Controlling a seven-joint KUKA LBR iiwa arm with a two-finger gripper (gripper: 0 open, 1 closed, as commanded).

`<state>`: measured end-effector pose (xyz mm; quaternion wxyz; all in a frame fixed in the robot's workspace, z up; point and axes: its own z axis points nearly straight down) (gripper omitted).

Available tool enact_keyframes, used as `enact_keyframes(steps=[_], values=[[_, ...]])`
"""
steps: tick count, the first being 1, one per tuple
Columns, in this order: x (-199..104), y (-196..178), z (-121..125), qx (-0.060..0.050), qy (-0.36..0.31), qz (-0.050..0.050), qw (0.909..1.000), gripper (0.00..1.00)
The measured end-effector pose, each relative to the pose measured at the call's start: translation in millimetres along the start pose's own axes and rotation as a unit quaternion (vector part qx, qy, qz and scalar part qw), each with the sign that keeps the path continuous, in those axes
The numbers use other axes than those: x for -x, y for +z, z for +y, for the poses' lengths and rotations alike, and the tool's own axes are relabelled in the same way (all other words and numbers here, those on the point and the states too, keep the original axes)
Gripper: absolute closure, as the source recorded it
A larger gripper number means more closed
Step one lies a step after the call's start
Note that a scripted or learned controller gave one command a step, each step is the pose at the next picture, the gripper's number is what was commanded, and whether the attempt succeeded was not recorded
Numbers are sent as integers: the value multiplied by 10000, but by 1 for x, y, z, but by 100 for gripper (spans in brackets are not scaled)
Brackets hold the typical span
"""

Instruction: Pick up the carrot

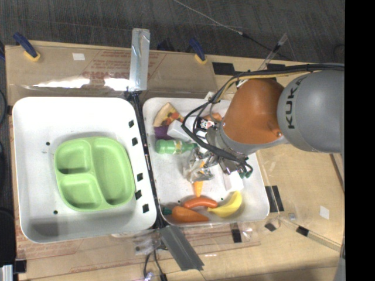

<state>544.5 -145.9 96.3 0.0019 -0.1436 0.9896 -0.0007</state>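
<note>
The carrot (186, 215), orange and elongated, lies along the near wall of the right bin (258, 201), beside a red pepper (200, 202). My gripper (198, 170) hangs over the middle of that bin, a little farther back than the carrot and apart from it. A small orange cone-shaped piece (198, 187) sits just below the gripper; whether it touches the gripper is unclear. The wrist's orange band (252, 113) hides part of the bin's back right.
Also in the right bin are a yellow banana (229, 204), a green bottle (171, 147), a purple item (177, 131) and a pizza slice (166, 113). The left bin (29, 122) holds a green divided plate (94, 172).
</note>
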Motion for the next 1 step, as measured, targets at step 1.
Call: enact_keyframes(steps=[1], values=[[0, -89, 15, -13, -252, -20, 9997, 100]])
